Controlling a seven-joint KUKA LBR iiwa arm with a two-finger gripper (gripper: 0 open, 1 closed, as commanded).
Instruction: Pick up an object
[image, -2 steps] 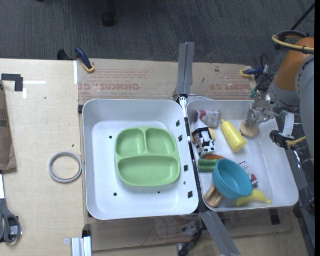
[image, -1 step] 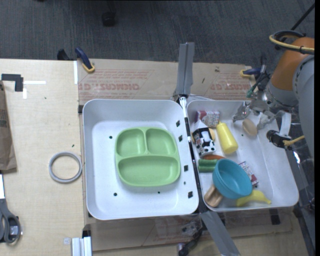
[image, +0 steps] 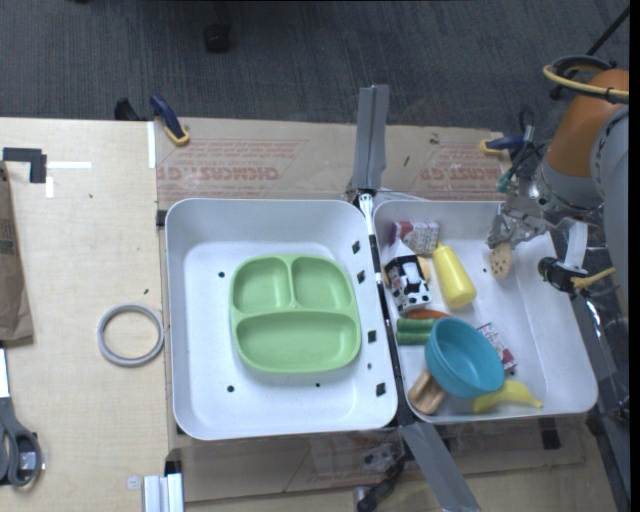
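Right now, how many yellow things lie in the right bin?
2: a yellow bottle near the middle and a banana at the front edge, beside the blue bowl. Others may be hidden.

Arm (image: 600, 150) cut off at right edge; banana (image: 510, 398) partly under blue bowl (image: 463, 357).

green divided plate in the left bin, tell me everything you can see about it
The green divided plate is pale green, looks like smooth plastic, and is squarish with rounded corners. It has three compartments: two small ones at the far side and one wide one at the near side, split by raised ridges. It lies flat and upright on the floor of the left bin, roughly centred, with bare white floor showing all round it.
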